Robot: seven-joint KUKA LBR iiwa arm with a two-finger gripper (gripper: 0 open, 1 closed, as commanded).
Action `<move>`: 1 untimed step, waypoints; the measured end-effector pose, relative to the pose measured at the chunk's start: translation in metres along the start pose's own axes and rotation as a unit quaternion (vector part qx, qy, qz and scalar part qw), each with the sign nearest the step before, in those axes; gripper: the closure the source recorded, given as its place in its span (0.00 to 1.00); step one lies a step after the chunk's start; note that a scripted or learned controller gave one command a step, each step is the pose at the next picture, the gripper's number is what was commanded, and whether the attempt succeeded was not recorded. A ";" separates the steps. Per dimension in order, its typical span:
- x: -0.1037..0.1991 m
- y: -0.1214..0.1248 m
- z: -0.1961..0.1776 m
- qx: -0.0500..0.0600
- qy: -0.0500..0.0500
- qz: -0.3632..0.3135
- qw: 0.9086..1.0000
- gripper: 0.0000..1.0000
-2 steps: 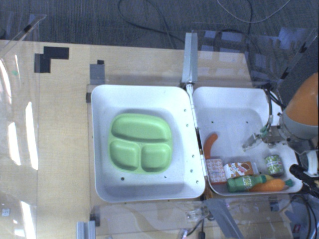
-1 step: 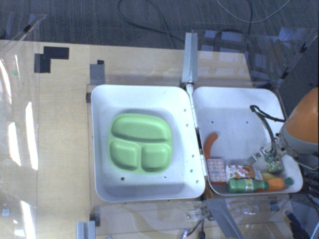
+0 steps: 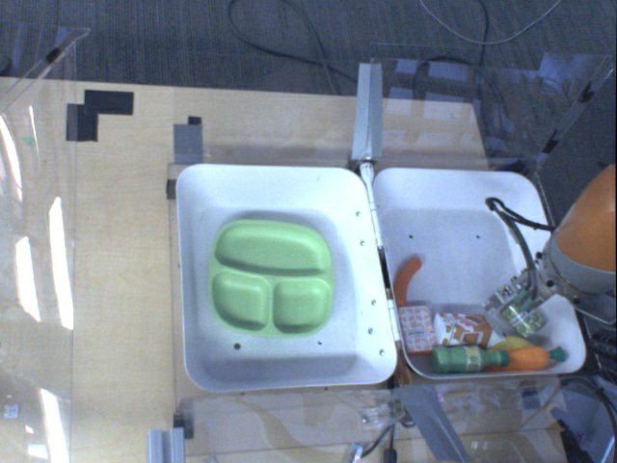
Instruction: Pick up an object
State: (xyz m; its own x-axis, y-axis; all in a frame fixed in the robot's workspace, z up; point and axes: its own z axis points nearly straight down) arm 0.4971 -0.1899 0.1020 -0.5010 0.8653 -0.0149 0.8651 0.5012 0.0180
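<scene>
Clutter gathers along the near wall of the right bin [image 3: 453, 201]; an orange sausage-like piece [image 3: 407, 276], a red-checked packet [image 3: 416, 326], a small carton [image 3: 465, 330], a green bottle [image 3: 467, 358] and a carrot [image 3: 530, 358] lie close together; the gripper [image 3: 519, 305] hangs low just above the carrot, nothing visibly held, and whether it is open cannot be told; the green tray [image 3: 273, 276] sits in the left bin [image 3: 193, 258]; crowding may let the gripper nudge neighbours or strike the bin wall, spoiling the pick.
</scene>
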 end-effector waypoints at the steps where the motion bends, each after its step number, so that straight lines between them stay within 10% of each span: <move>1: 0.044 0.019 -0.092 0.005 0.004 -0.005 1.000 1.00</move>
